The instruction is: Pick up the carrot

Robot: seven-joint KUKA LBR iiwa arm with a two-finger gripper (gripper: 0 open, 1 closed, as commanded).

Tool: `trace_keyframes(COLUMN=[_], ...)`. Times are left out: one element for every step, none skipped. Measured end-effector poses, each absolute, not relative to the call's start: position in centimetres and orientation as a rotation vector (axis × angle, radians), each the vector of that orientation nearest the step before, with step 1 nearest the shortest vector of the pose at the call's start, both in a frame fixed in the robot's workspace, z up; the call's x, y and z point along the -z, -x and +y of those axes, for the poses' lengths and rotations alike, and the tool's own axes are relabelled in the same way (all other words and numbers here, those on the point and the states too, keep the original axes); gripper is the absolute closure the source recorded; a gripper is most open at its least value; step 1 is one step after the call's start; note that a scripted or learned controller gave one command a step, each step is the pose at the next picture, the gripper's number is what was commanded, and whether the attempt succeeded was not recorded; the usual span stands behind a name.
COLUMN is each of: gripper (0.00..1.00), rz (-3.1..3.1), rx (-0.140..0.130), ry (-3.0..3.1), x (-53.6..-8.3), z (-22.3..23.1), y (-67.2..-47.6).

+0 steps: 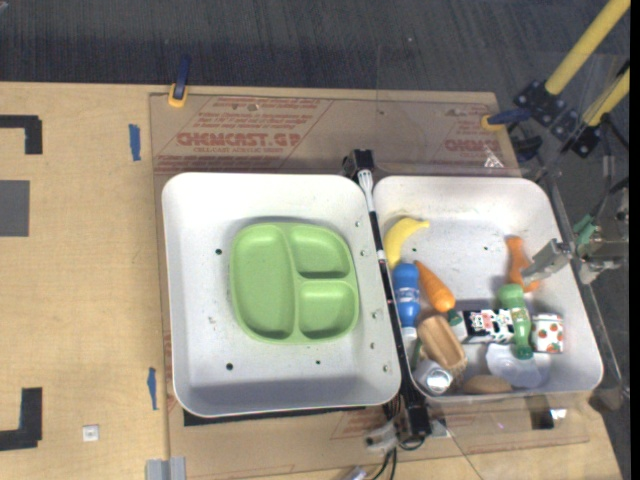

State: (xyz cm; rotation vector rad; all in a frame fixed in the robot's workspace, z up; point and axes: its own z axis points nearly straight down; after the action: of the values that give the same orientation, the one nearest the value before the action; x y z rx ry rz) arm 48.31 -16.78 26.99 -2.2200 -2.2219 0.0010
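Camera view
Carrot (435, 286): lies in the right bin (470, 196), near its left wall, tapered orange body, tip pointing toward 11 o'clock; touching the bread roll at its lower end.
Gripper (548, 258): at the right bin's 3 o'clock rim, grey metal, reaching in from the right; cannot tell how far the fingers are parted; nothing seen held.
Carrot vs gripper: carrot is well apart from the gripper, at about its 8 o'clock.
Second orange piece (515, 258): one, slim, upright-looking, just beside the gripper at its 9 o'clock; could be another carrot, cannot tell.
Bins: two, shallow, white, smooth plastic, rounded corners, side by side.
Left bin (200, 298): holds one green divided plate (295, 280), three compartments, matte.
Banana (403, 236): one, yellow, curved, at 12 o'clock of the carrot.
Blue bottle (406, 293): one, along the left wall, just beside the carrot.
Bread roll (441, 341): one, tan, oblong.
Can (434, 377): one, shiny metal, at the bin's 7 o'clock corner.
Green bottle (518, 318): one, glossy.
Bench (80, 298): tan board, blue tape marks.
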Motion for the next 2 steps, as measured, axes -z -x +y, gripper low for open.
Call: trace_keyframes(gripper=[0.0, 0.0], rz=[-2.177, -2.166], rx=[0.01, 0.007], ry=[2.273, 2.291], x=[-9.5, -8.9], z=[-10.4, -10.3], y=[-51.9, -57.3])
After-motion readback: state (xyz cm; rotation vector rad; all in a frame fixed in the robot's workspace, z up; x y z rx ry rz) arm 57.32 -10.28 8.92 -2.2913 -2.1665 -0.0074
